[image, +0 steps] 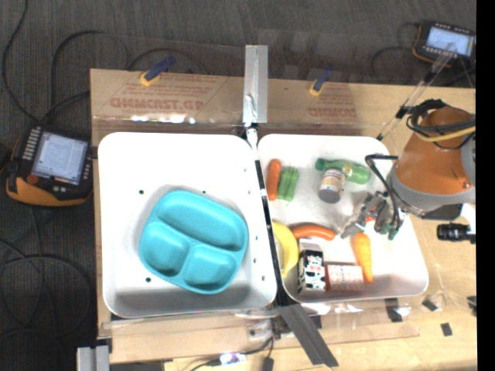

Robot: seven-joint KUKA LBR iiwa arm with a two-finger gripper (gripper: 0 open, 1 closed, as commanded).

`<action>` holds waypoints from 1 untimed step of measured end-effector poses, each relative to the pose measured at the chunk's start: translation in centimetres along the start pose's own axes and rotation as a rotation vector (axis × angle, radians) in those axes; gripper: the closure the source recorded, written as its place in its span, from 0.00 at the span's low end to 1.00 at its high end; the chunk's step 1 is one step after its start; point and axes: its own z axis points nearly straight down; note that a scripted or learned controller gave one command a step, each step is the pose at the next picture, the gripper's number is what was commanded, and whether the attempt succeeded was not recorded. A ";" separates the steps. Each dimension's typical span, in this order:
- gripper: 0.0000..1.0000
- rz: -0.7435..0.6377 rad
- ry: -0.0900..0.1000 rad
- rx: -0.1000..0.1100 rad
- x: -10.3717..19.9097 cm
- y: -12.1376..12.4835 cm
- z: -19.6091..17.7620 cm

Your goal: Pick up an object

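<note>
Right now the gripper (377,216) hangs low over the right bin (402,278), just above the carrot (362,255), which I'll use as the ref pt; can't tell whether it's released or clenched, since the wrist and cabling blur it, and nothing shows between its tips. Likely target, imo, is that carrot: it lies w/ its fat end toward the gripper, thin end pointing down toward the near wall. Risks, as I judge them: it's tapered and smooth, so a pinch near the tip could squirt it out. Just left of the carrot sits a red-labelled box (343,276), w/ a cow-print carton (312,272) beyond that, and up-left a curved orange-red piece (312,231) and a banana (285,246), so a wide approach may snag a neighbour or grab two things. Farther up from the carrot stand a can (331,184) and green bottle (349,171); the arm's elbow sweep could knock those. The left bin, well left of the carrot, holds a teal tray (195,239).
</note>
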 end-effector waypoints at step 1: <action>1.00 -0.096 0.038 0.012 -0.4 4.8 -7.8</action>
